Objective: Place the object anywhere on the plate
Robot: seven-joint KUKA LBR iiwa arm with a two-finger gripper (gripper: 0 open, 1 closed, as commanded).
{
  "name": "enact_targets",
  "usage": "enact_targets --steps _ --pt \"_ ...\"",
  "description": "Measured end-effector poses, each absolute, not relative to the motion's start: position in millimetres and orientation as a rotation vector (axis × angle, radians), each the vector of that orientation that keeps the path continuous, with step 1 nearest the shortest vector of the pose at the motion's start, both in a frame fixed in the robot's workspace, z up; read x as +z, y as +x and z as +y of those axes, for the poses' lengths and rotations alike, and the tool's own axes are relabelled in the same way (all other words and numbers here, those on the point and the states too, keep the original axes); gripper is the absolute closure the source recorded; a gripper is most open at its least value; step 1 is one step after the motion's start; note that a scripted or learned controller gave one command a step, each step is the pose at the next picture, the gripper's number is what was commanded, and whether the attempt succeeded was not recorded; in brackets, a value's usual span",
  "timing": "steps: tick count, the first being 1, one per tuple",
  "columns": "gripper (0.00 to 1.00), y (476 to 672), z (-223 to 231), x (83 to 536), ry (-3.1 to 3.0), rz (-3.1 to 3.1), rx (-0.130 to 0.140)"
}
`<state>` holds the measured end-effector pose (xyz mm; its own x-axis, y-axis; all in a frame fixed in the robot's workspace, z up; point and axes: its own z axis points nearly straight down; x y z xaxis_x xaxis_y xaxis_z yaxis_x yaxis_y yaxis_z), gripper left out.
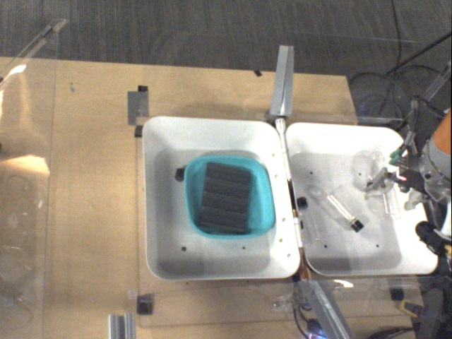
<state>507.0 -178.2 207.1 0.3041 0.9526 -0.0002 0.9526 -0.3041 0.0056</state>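
A teal plate lies in the left bin. A dark grey ribbed block rests flat on the middle of the plate. My gripper hangs over the right side of the right bin, far from the plate. The grey wrist with its orange band comes in from the right edge. Nothing can be made out in the gripper.
Beside the plate's left rim sits a small black piece. The right bin holds a clear tube with a black tip and some clear plastic pieces close to the gripper. A grey post stands behind the bins.
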Motion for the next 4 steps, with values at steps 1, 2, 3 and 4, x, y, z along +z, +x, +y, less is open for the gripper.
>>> enact_targets --steps 1,2,3,4 --pt "0.0 497.5 -183 319 2.619 1.718 0.01" --pt "0.0 553.9 -195 386 2.639 1.682 0.012" --pt "0.0 498.0 -193 437 2.748 1.499 0.013" --pt "0.0 493.5 -195 436 2.836 1.331 0.01"
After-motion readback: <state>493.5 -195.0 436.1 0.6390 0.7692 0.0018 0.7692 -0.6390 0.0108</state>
